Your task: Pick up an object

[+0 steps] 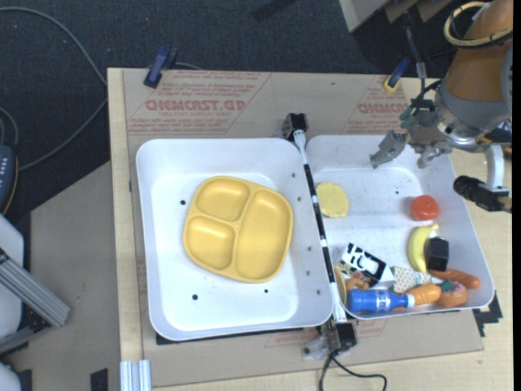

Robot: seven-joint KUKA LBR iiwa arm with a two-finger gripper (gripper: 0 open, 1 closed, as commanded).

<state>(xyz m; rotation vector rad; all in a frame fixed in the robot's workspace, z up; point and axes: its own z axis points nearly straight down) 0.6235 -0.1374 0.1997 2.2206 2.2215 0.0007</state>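
Bright, even overhead light here, and the 2 white bins (pixel 163 218) almost bleach out. Soft, short shadows under the yellow tray (pixel 238 228). Focus slightly soft throughout, with grainy dark carpet (pixel 73 23) and mild blur at the corners.

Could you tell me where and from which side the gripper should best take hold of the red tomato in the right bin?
Probably from straight above, fingers closing across the widest part of the tomato. It is round and sits apart from the banana and the bin wall, so either side has room. The gripper is open above the bin's far end.
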